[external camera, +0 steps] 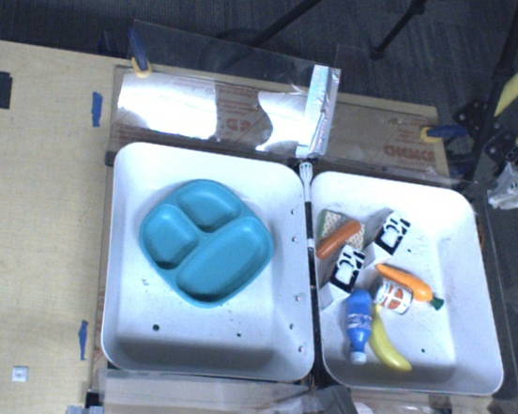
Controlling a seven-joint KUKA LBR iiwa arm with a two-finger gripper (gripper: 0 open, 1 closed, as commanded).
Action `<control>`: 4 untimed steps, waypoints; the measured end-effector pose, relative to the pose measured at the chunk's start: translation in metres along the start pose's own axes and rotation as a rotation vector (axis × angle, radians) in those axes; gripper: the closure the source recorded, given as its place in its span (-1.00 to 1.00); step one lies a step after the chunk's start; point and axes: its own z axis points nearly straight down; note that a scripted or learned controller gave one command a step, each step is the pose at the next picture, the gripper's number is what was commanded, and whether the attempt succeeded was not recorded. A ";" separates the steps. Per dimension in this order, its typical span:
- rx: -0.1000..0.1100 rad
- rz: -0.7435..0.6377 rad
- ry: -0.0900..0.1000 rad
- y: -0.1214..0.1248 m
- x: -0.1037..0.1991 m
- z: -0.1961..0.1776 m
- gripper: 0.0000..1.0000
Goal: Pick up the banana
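Banana (388, 345) sits low in the right bin (482, 307), near its front wall, lying at a slant with one end up by the can and the other pointing toward the bin's front right. From my seat I see a blue bottle (357, 325) just beside it on the left, touching or nearly so. Above the banana stands a small red-and-white can (393, 298), and a carrot (407, 283) lies across just over that. Further up are two black-and-white blocks (349, 265) (392, 232) and an orange sausage-like piece (338, 239) resting on a flat packet (331, 224). The left bin (123, 307) holds a blue divided plate (204, 241). Of the gripper's state I cannot tell anything from this view.
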 end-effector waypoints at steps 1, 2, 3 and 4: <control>0.015 0.034 0.008 -0.018 -0.025 0.075 1.00; 0.017 0.733 0.002 -0.018 0.013 0.039 1.00; 0.017 0.733 0.002 -0.018 0.013 0.039 -1.00; 0.016 0.730 0.000 -0.017 0.014 0.029 1.00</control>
